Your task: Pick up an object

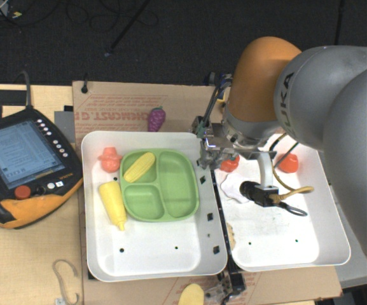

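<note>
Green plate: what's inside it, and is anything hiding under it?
A yellow corn cob lies in the top-left compartment of the green plate. The plate sits in the left bin. Anything underneath the plate is covered and cannot be seen.

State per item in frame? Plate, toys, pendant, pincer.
green plate: flat in left bin
corn: lying in plate's far-left compartment
yellow toy: on its side beside plate
pink toy: left bin, far corner
red toy: right bin, by pincer
orange toy: right bin, loose
grapes: outside bins, on cardboard
pendant: screen lit
pincer: over bins' divide
</note>
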